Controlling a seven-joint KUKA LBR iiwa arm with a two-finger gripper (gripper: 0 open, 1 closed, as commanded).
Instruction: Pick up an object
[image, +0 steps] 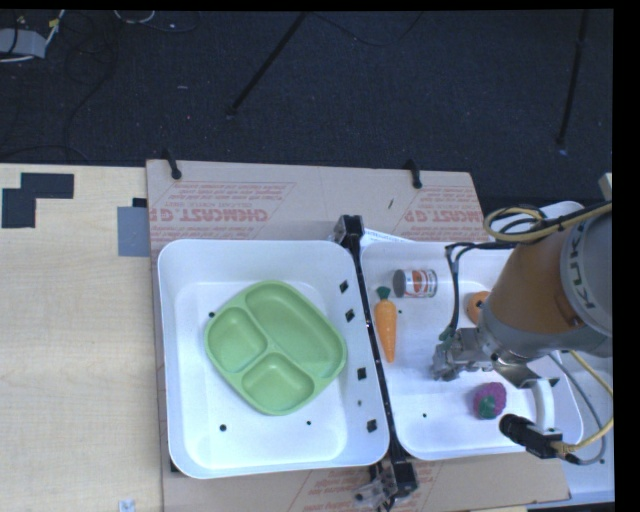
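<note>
From the overhead camera, the left bin (180, 400) holds a green divided plate (275, 346) lying near its centre, with bare white floor all round it, widest along the near edge. In the right bin (420, 435), a toy carrot (385, 325) lies lengthwise just beside the dividing wall, and a small can (416, 283) lies on its side a little farther back, near the carrot's green top. A purple and green toy fruit (488, 399) sits toward the near right part of this bin, with open floor to its left. The arm's gripper (447, 362) hangs low between the carrot and the toy fruit, touching neither; whether it is spread or closed is not discernible. The orange band and wrist cover an orange object (477, 300) behind, showing just a sliver, and they hide the bin's right wall.
</note>
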